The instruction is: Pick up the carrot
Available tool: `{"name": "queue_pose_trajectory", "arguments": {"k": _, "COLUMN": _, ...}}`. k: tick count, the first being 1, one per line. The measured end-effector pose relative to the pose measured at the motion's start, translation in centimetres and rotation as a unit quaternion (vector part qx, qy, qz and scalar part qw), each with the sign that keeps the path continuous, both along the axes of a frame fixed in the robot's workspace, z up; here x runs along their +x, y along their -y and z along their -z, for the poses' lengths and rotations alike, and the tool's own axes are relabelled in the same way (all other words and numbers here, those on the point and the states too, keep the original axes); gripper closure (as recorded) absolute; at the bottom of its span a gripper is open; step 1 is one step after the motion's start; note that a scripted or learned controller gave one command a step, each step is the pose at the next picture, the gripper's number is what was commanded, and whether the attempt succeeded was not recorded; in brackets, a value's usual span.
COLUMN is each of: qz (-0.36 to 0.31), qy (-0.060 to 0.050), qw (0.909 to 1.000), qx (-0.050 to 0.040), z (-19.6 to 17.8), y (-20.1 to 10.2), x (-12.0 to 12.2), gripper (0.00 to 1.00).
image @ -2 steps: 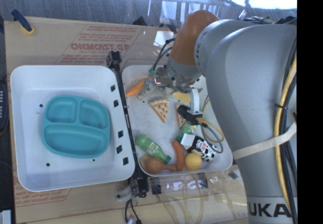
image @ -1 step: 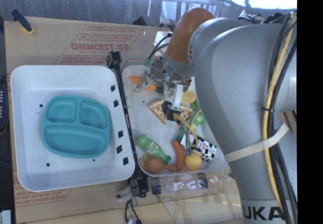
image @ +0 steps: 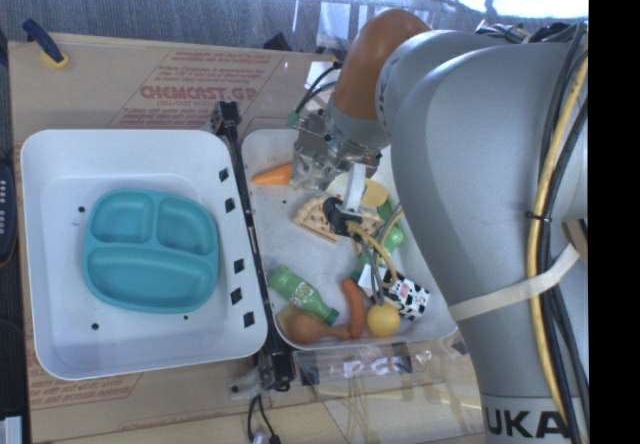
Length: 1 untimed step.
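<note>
The carrot (image: 271,173) is a small orange cone lying in the far left corner of the right bin (image: 262,232), its tip pointing left. My gripper (image: 312,170) hangs low just to the carrot's right, right at its thick end. The wrist and its cables hide the spot where they meet, so I cannot see whether the carrot is held.
The right bin also holds a tan cracker slice (image: 317,217), a green bottle (image: 301,294), a red sausage (image: 353,301), a lemon (image: 383,319), a cow toy (image: 409,299) and a brown piece (image: 303,328). A teal divided plate (image: 152,250) lies in the left bin (image: 45,232). The arm covers the bin's right side.
</note>
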State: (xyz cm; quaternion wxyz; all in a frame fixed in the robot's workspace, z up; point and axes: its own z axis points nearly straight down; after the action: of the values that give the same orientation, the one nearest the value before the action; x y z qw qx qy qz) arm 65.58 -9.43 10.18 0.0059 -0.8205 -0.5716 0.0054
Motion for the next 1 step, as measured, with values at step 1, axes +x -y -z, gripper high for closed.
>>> {"name": "queue_pose_trajectory", "arguments": {"k": 1, "qz": -0.001, "qy": -0.010, "qw": 0.9999, "qx": -0.0055, "z": 0.19, "y": 0.61, "x": -0.46, "gripper": 0.00}}
